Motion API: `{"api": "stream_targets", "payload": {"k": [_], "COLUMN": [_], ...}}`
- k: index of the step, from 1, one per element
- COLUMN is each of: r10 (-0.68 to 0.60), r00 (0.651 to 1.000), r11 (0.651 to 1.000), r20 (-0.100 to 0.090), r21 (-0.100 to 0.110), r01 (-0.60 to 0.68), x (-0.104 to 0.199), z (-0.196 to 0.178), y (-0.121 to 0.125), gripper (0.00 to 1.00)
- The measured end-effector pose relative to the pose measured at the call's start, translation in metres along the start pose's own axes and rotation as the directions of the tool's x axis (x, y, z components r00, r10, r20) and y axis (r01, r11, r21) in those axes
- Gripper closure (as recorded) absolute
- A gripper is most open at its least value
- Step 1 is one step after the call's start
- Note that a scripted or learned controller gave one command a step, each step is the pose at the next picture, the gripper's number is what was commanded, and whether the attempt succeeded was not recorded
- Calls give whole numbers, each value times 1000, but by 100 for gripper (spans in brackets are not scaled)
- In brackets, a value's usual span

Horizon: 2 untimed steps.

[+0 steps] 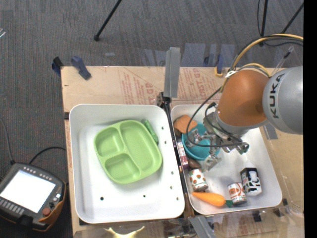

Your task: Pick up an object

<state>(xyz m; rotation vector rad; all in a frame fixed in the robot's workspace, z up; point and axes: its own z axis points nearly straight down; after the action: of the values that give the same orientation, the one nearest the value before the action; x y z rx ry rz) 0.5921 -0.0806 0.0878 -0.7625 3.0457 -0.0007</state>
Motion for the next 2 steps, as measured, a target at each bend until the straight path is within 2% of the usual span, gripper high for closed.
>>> {"api": "stream_targets", "payload": {"k": [1,2], "r10": [37,-49], "r00": [999,999], "r11": [999,999], "r20": [0,-2], "r21": [0,3], "r01": [-37,49], "x": [16,6], "z": [0,0], "y": [9,2], "gripper": [0,0]}}
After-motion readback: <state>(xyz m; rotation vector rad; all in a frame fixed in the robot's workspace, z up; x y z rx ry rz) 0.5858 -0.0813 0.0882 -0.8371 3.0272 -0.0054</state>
